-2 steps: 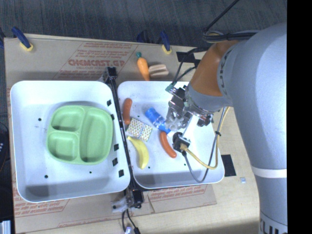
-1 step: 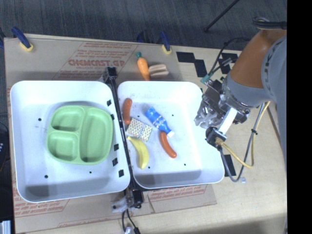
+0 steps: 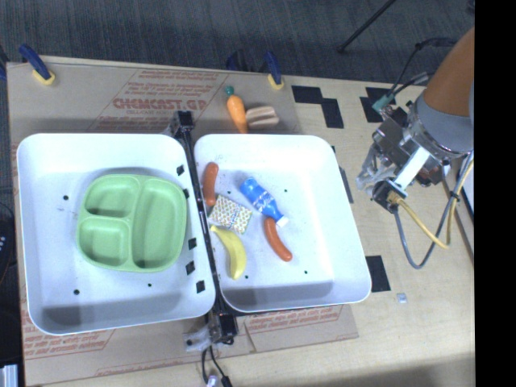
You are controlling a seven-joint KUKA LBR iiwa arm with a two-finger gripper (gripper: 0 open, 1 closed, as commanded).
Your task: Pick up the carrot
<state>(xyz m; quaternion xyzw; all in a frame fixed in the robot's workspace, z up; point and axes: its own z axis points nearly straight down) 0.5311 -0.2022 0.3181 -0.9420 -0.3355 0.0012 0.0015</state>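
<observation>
In the camera view we see the table [image 3: 419,313] carrying two shallow white bins side by side. The left white bin [image 3: 40,240] holds a pale green plastic tray with three compartments [image 3: 133,222]. The right white bin [image 3: 339,240] holds a short orange-red sausage [image 3: 210,183] near its left wall, a blue and white packet [image 3: 261,198] at its middle, a small patterned yellow and white packet [image 3: 229,213], a yellow banana [image 3: 232,251] and a second orange-red sausage [image 3: 277,239]. We take the small orange carrot with a green top [image 3: 235,111] to be the task's thing: it lies outside both bins, on the brown cardboard sheet [image 3: 153,103] just beyond the far rim of the right bin, beside a tan and brown bun-like toy [image 3: 261,118], close to it or touching. The pincer [image 3: 389,182] of the grey arm hangs over the bare table to the right of the right bin, well apart from the carrot; we cannot tell how it is set, and we see nothing gripped in it. We judge that the task is at its start: the carrot lies untouched, and the approach, the grasp and the lift all remain to be done.
</observation>
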